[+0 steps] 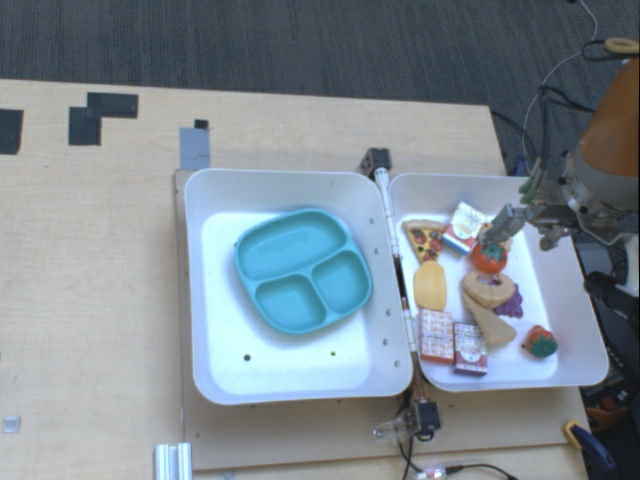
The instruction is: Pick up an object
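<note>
The fingers of the gripper [500,226] hang at the far side of the right bin [585,363], just above a small red tomato-like toy [489,257]. If they are apart or together I cannot tell, because from this slanted view they look as one dark shape. Nothing is seen between them, so I judge that no object is picked up yet.

The things to pick all lie in the right bin: a pizza slice [425,236] near the divider, a yellow piece [430,287] below it, two small red boxes [452,341] at the near side, a white packet [467,219] beside the fingers, and a brown and purple heap [491,298] in the middle. The left bin [200,268] holds a blue divided plate [302,269].

The risk, as I judge it, is the crowding. The red toy is round and may roll out when the fingers close on it. The white packet is very near, so one finger may land on it and push it aside. A descent too close to the far wall may also hit the rim.
</note>
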Motion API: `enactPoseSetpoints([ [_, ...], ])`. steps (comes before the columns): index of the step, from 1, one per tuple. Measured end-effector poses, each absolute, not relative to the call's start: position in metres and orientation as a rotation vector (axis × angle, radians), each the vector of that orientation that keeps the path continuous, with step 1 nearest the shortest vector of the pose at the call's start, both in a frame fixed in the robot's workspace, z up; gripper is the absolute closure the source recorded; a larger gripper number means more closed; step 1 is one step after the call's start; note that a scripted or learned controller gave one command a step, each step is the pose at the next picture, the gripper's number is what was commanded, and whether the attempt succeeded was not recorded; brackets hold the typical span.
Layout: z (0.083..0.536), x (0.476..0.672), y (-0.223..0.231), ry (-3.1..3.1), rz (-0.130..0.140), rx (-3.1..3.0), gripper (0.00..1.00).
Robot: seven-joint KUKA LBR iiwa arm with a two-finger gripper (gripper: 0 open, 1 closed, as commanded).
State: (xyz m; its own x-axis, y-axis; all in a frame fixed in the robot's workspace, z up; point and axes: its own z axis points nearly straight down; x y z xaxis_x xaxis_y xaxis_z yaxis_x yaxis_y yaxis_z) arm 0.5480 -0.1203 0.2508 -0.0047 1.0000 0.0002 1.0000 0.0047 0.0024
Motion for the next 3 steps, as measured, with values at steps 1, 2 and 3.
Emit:
enactPoseSetpoints([
  [1,0.096,0.554,-0.135,2.222,0.005,2.216,0.0],
  [2,0.106,0.555,-0.134,2.222,0.007,2.215,1.0],
  [3,0.185,0.551,-0.066,2.226,0.005,2.214,1.0],
])
